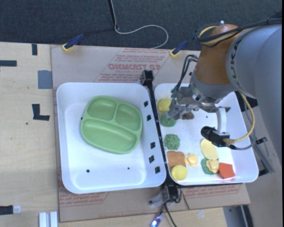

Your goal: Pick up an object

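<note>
A grey KUKA arm [255,70] with an orange band lowers its hand [180,111] into the right-hand white bin [244,148], just right of the black divider [154,126] between the two bins; whether the hand is wide or narrow cannot be told. A yellow piece [164,104] and a green piece [168,122] lie against the hand, hard by the divider. Farther down the divider sit a green broccoli-like toy [172,141], an orange piece [175,157] and a yellow ball [179,172]. A red block [226,170] rests well right of them. Left of the divider, a green sectioned plate [111,124] lies in the other bin [66,141].
</note>
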You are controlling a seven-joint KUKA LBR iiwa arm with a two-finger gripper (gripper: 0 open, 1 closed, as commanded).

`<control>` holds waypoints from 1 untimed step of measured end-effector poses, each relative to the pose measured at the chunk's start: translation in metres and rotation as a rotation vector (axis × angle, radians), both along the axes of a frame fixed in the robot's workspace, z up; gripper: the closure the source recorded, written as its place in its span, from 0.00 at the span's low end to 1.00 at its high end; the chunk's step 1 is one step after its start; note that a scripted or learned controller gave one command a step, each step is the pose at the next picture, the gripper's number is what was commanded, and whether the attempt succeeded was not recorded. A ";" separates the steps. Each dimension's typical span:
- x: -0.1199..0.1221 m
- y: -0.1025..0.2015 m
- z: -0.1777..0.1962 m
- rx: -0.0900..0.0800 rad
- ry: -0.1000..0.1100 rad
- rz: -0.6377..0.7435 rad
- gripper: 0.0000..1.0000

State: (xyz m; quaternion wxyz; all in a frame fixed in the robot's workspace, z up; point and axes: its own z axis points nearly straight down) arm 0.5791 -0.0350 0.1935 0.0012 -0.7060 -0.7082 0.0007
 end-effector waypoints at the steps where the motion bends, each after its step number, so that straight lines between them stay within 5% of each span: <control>1: -0.052 0.011 0.182 0.000 -0.019 0.000 1.00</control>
